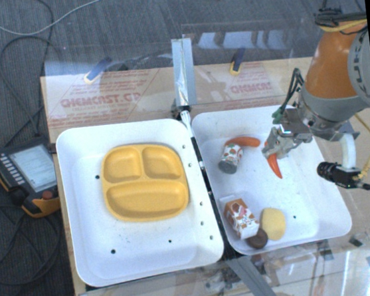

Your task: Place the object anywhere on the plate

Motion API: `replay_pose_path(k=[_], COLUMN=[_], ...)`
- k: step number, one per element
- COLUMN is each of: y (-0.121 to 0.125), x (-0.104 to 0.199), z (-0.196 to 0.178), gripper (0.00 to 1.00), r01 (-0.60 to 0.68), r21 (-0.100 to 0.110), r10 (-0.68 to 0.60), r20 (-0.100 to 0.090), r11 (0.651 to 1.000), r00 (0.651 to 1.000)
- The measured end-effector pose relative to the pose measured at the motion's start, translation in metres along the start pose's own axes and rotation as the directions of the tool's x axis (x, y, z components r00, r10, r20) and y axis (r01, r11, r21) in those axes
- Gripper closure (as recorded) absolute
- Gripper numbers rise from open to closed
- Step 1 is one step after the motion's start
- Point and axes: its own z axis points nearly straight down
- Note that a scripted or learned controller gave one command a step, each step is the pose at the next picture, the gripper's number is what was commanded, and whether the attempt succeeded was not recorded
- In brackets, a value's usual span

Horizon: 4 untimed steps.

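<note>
Dark carpet and loose cables surrounded the bench where we saw two white bins side by side. We found the yellow plate (145, 182) in the left bin (91, 256). Over the right bin (314, 218), the gripper (275, 147) had closed its fingers on a red chili pepper (275, 165). Nearby lay a carrot (244, 142), a small can (230, 157), a carton (241, 216) and a yellow lump (272, 223).
</note>
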Motion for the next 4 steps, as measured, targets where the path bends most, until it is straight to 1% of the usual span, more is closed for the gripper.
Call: replay_pose_path(k=[1, 2, 3, 4], y=[0.033, 0.064, 0.064, 0.064], x=[0.064, 0.15, 0.22, 0.22], z=[0.018, 0.033, 0.033, 0.033], gripper=[1.0, 1.0, 1.0, 0.0], r01=[0.222, 0.145, 0.328, 0.328], r21=[0.0, -0.003, 0.0, 0.0], r10=[-0.222, -0.145, -0.328, -0.328], r20=[-0.002, 0.0, 0.001, 0.001], r11=[0.975, 0.989, 0.945, 0.945], r00=[0.975, 0.989, 0.945, 0.945])
